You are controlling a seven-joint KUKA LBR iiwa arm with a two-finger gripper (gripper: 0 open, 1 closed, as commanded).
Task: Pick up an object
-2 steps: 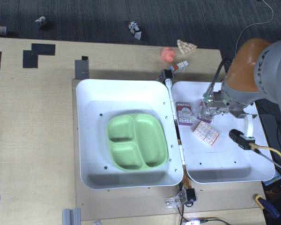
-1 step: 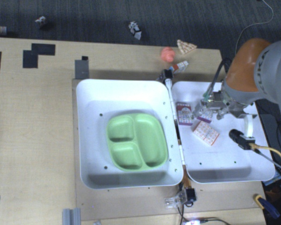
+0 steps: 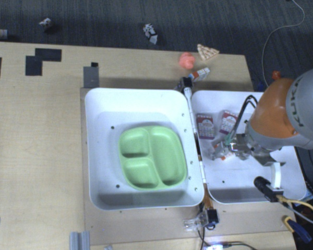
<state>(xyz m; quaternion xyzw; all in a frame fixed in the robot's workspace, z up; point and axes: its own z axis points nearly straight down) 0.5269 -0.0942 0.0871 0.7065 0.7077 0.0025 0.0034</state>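
Holding 1 green tray (image 3: 152, 157): left bin (image 3: 101, 139); 2 packets (image 3: 205, 125): right bin (image 3: 287, 184); end effector (image 3: 223, 149) state unclear.

The wooden bench (image 3: 36, 155) carried two white bins side by side. The left bin (image 3: 96, 139) was the landmark: the right bin (image 3: 250, 97) touched its right edge. Behind its far right corner lay a pink ball (image 3: 187, 60), a wedge-shaped piece (image 3: 207, 51) and a small tube (image 3: 200, 74). Black patches (image 3: 41, 60) marked the bench far-left of it.
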